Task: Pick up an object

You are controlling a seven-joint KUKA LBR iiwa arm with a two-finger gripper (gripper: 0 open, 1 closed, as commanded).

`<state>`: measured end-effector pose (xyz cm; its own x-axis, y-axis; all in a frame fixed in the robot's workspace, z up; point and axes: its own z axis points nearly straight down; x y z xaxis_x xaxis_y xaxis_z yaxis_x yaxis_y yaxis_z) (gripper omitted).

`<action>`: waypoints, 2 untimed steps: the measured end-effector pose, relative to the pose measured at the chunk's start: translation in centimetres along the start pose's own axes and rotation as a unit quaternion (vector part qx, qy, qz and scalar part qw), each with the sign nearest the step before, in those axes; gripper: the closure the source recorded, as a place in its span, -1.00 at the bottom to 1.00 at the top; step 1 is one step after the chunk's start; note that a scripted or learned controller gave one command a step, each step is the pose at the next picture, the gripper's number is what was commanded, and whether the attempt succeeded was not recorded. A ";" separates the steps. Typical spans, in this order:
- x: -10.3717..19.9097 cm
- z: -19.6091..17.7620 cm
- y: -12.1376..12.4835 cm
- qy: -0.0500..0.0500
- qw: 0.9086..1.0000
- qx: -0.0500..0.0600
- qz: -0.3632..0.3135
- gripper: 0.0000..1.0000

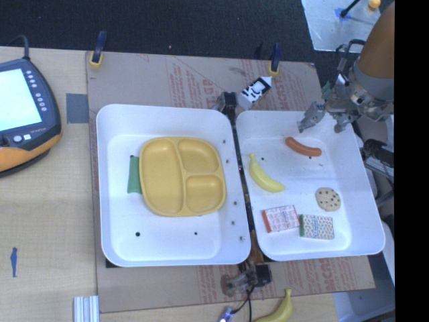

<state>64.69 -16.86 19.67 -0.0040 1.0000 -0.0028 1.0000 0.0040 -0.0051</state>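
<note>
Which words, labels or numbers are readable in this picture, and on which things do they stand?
None can be read.
Cardboard sheet: red print, too blurred.
Red-and-white packet: print too small.
Green packet: print too small.
Pendant: screen washed out.

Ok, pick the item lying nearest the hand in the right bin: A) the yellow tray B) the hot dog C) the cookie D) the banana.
B: the hot dog lies just below and beside the hand, closer than the banana or the cookie.
</note>
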 end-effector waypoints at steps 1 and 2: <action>1.0 8.0 0.9 0.001 1.000 0.000 -0.001 -1.00; -0.2 10.5 1.0 0.001 1.000 0.001 -0.001 -1.00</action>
<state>65.59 -17.06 9.17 -0.0059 1.0000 -0.0017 1.0000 0.0059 -0.0066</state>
